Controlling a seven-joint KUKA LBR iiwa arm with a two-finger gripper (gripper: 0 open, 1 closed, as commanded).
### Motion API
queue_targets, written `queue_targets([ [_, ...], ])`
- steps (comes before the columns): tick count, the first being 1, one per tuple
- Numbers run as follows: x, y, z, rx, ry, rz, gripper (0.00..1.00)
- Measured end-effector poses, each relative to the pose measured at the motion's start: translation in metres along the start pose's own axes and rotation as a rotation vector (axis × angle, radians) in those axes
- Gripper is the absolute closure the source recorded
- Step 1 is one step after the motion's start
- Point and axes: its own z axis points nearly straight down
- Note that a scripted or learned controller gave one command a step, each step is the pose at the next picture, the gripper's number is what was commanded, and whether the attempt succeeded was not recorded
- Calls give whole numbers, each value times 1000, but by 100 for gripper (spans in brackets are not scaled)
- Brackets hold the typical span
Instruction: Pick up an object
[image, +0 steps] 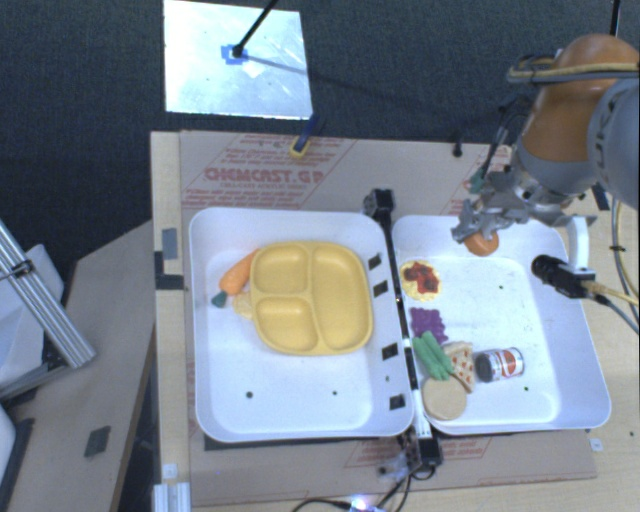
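My gripper (481, 232) hangs over the back of the right bin (560, 400), its fingers pointing down. A small round orange fruit (483, 245) sits between the fingertips, partly covered by them, and the gripper looks shut on it. Further forward along the right bin's left side lie a red-topped food piece (421, 280), purple grapes (428, 322), a green vegetable (433, 355), a pizza slice (461, 366), a small tin can (498, 364) on its side and a tan round biscuit (445, 400).
The left bin (215, 400) holds a yellow divided plate (308, 298) with a carrot (236, 272) at its left edge. A black fitting (558, 273) juts over the right bin's right rim. The grey arm (575, 110) leans in from the upper right.
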Motion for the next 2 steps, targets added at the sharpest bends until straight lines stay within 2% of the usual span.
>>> queue_targets([
  [1, 3, -18, 6, 4, 0, 5, 100],
  [2, 17, -5, 0, 1, 1, 0, 100],
])
